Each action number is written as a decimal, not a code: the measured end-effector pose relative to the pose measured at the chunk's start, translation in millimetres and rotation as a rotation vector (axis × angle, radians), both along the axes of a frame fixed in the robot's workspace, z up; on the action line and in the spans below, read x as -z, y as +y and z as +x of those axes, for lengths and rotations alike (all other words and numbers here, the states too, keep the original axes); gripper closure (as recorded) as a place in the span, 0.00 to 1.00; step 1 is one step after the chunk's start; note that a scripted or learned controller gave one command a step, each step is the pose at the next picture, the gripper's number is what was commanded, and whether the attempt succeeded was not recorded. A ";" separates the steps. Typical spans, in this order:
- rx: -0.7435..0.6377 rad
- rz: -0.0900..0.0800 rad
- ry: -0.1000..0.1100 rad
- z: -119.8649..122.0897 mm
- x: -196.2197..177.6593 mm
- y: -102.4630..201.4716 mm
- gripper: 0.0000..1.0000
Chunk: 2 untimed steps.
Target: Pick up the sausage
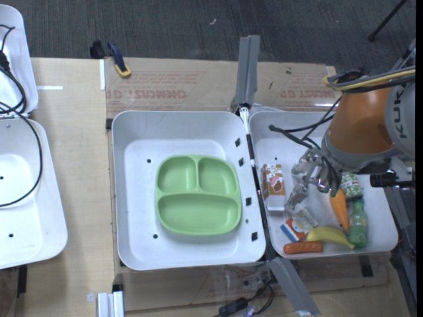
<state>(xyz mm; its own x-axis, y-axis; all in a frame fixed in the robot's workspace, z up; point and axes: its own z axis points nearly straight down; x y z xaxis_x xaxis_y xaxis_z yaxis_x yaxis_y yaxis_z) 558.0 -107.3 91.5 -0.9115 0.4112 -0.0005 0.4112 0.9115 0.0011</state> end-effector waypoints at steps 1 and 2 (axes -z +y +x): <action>0.025 0.000 -0.003 21.9 -0.9 -20.5 0.00; 0.092 -0.001 -0.003 91.3 -1.0 -54.0 0.00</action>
